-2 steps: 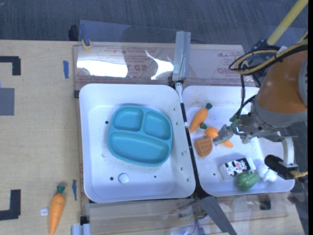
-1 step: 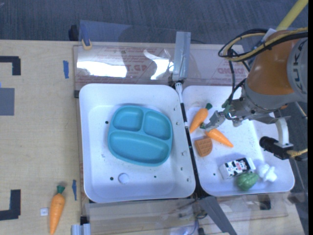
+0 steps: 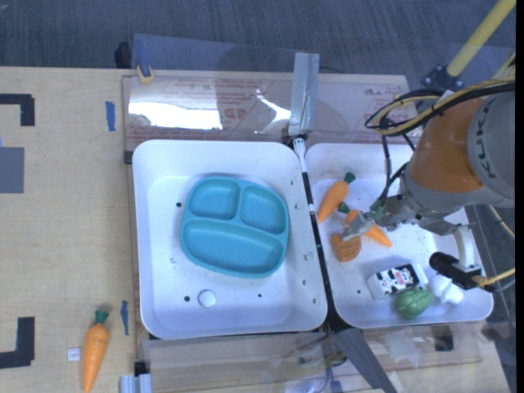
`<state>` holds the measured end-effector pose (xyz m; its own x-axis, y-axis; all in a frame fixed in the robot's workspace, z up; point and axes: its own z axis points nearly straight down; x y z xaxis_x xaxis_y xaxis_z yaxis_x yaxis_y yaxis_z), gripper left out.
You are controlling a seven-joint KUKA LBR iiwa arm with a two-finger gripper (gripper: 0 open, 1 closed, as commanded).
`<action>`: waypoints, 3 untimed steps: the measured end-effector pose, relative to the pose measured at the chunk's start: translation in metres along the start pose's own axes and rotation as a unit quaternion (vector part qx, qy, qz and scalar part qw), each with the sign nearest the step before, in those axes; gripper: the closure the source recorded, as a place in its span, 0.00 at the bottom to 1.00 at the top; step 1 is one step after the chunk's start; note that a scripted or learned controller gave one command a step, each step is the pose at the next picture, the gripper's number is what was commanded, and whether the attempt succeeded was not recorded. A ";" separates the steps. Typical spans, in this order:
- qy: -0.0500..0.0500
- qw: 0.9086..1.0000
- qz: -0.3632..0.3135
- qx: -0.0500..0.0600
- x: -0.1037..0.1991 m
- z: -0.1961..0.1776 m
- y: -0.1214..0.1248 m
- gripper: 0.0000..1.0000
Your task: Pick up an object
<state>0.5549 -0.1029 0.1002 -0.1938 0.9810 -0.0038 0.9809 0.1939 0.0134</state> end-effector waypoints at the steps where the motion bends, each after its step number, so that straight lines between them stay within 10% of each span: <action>1: 0.000 1.000 0.001 -0.002 0.000 -0.009 0.002 1.00; 2: 0.002 0.998 -0.061 0.005 0.080 -0.085 -0.010 1.00; 3: 0.002 0.998 -0.059 0.007 0.079 -0.083 -0.011 0.00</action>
